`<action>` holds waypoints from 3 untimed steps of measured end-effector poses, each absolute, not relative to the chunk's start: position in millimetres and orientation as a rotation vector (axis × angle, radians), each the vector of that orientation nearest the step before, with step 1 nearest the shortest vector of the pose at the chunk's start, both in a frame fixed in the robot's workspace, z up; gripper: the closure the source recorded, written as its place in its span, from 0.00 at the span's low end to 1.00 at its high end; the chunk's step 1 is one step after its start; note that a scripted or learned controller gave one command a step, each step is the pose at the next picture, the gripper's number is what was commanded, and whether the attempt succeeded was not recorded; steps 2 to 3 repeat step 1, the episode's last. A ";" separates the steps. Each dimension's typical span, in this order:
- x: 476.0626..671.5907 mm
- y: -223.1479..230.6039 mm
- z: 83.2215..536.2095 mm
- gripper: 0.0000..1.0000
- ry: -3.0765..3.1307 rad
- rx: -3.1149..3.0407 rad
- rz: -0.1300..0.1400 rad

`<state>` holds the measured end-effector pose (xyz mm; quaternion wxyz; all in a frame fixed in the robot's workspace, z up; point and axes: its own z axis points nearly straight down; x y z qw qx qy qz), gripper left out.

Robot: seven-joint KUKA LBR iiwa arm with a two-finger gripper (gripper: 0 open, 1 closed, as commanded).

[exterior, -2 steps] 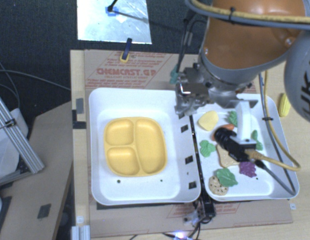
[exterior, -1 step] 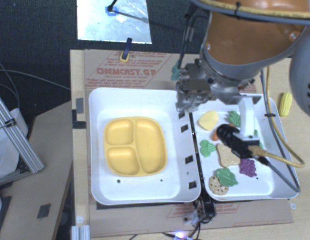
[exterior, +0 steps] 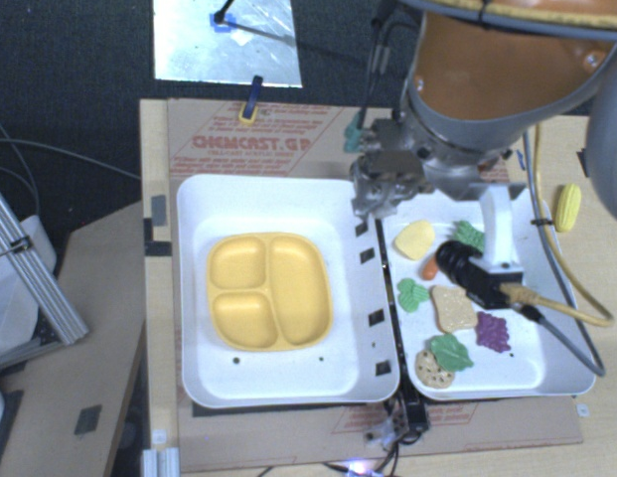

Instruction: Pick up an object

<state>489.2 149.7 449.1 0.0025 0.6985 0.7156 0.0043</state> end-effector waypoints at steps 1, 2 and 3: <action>489.8 149.8 460.1 1.00 2.249 2.183 0.017; 489.8 149.8 460.1 1.00 2.249 2.183 0.017; 489.8 149.8 460.1 1.00 2.249 2.183 0.017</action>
